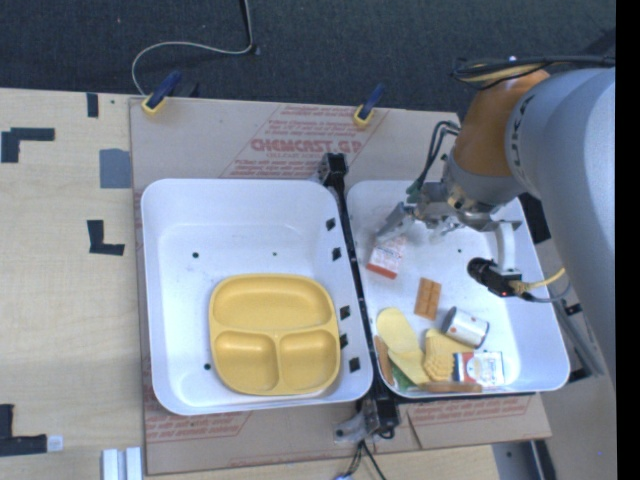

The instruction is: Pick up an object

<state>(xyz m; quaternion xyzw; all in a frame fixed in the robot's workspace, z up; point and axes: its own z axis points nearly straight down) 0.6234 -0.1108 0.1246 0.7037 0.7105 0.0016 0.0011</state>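
My arm (pixel 545 118) is the biggest thing here, a grey bulk with its orange band, coming in from the right and bending down over the far part of the right bin (pixel 535 363). Beside it sits the left bin (pixel 170 228), which carries a yellow divided tray (pixel 275 333) with three compartments, lying flat toward the near edge.

The right bin holds my clutter. Near its front there is a pile: a pale yellow soft piece (pixel 397 333), a yellow waffle-like piece (pixel 440 356), and a small white carton with red print (pixel 484 368), all touching or overlapping (I cannot sort out what lies under what). Just behind them lies a small grey-and-white cylinder (pixel 465 326) on its side, and next to that a thin orange-brown bar (pixel 428 298).

The thing closest to me is a small white packet with an orange-red patch (pixel 386 258), lying flat near the bin's left wall.

My gripper (pixel 400 218) hangs tilted just above and behind that packet, pointed down toward the left. Whether my fingers are spread or closed I cannot tell, nor whether they touch the packet.
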